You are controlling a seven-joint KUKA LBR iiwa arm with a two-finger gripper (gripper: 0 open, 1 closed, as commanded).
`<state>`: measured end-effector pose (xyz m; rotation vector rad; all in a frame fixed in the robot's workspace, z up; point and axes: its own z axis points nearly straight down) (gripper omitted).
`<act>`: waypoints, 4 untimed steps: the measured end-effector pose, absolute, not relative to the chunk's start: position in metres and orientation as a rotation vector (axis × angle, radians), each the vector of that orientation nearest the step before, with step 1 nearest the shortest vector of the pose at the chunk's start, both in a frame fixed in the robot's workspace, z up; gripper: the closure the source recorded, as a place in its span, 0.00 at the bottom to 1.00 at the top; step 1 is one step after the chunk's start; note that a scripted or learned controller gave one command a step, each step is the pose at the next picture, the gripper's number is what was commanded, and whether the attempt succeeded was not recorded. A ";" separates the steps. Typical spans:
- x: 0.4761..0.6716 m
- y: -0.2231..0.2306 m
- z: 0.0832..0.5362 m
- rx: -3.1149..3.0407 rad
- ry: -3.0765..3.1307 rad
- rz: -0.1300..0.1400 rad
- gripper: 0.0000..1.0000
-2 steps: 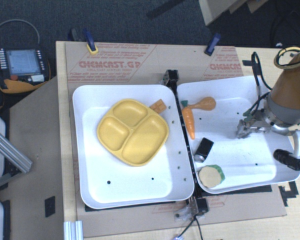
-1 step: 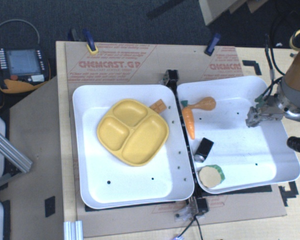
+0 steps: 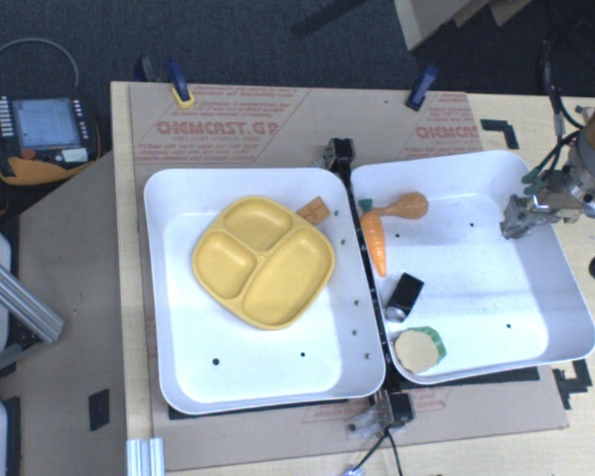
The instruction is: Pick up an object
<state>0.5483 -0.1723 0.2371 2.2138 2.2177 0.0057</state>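
Dark carpet surrounds the tabletop point(image 3: 278, 117), whose cardboard-brown sheet carries red printed lettering and two shallow white bins side by side. A blue clamp point(image 3: 179, 84) grips the tabletop's far edge near its left corner, and a second one point(image 3: 420, 85) grips the same edge further right. Off the tabletop's left side a control pendant point(image 3: 42, 132) with a lit screen rests beside a looped cable.

The left bin point(image 3: 178, 345) holds a yellow divided plate point(image 3: 263, 261) with three compartments, lying toward the bin's far half. A small brown block point(image 3: 313, 209) peeks out from the plate's far right rim, touching it.

The right bin point(image 3: 545, 305) has its things gathered along its left wall. A wooden spoon point(image 3: 402, 205) lies near the far left corner, and a toy carrot point(image 3: 375, 242) lies just beside it, pointing toward the near edge. Nearer still sits a small black block point(image 3: 405, 295), tilted, and a round tan disc with a green rim point(image 3: 417, 349) rests in the near left corner.

My gripper point(image 3: 521, 218) hangs over the right bin's far right part, well apart from all those things, with bare white floor below it. Nothing sits between its fingers, which look nearly closed.
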 end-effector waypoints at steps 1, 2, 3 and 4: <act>0.549 -0.172 0.247 2.218 2.219 0.002 1.00; 0.552 -0.120 0.249 2.217 2.230 0.002 1.00; 0.563 -0.057 0.244 2.216 2.232 0.001 1.00; 0.576 0.001 0.231 2.216 2.230 0.000 1.00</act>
